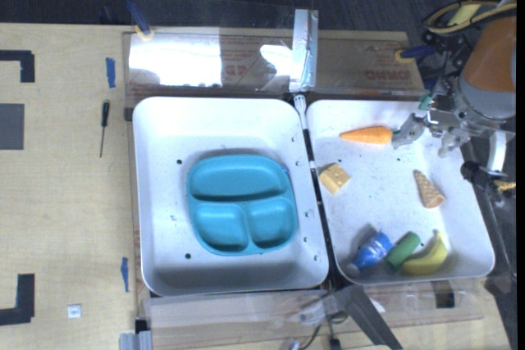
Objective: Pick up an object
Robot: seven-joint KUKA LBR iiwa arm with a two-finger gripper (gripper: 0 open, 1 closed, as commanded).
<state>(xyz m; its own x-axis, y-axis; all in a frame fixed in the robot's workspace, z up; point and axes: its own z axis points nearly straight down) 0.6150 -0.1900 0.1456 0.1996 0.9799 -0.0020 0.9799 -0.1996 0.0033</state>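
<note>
The left bin [156,176] is sitting on the bench, and a blue divided tray [241,203] with three compartments is lying flat in its middle. The right bin [467,258] is lying just beside it, the two meeting along their inner rims. The arm [492,70] is reaching in from the right, with its orange band showing above the wrist, and is hanging over the far right part of the right bin. Its gripper [428,131] is pointing down there, the two fingers standing apart with nothing between them; the left fingertip is lying just beside the thick right end of the carrot.

The carrot [367,135] is lying across the far part of the right bin, tip pointing left. A banana [428,256] is resting in the near right corner, touching a green object [401,249] on its left, which in turn is touching a blue object [372,252]. A brown cone-shaped piece [428,189] is lying near the right wall, between the gripper and the banana. A yellow cheese wedge [334,177] is sitting near the left rim of the right bin, nearer than the carrot.
</note>
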